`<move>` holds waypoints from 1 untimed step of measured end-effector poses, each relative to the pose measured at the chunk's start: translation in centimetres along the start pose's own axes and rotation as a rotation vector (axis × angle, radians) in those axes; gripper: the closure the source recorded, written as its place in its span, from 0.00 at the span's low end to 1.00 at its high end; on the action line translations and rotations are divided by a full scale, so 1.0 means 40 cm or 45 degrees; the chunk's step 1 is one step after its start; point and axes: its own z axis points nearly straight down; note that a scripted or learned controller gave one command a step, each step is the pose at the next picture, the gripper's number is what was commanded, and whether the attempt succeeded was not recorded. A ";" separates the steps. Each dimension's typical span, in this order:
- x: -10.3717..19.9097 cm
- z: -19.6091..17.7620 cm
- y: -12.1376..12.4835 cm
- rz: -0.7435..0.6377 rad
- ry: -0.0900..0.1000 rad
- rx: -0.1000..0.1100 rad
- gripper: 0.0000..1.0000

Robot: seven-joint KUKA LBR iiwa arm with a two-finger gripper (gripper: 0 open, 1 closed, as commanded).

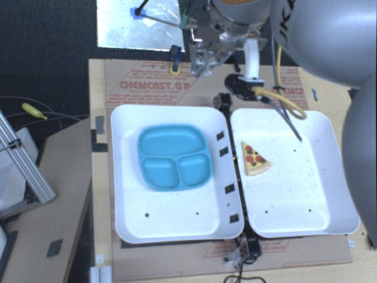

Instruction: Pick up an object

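Observation:
A toy pizza slice (pixel 254 158) lies in the right bin (pixel 330 175), close to its left wall. In the left bin (pixel 126 211) a blue divided tray (pixel 175 157) rests flat, a little back of centre. My gripper (pixel 203 63) hangs high over the cardboard behind the bins, above the left bin's far right corner. It is well away from both objects, and I see nothing in it.
The bins sit on brown printed cardboard (pixel 147 84). A small blue and yellow clamp (pixel 175 59) stands on the cardboard just left of the gripper. A shiny metal sheet (pixel 129 16) lies further back. An aluminium frame (pixel 20 164) stands at the left.

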 end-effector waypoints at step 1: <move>0.071 -0.052 -0.120 -0.015 0.004 0.001 1.00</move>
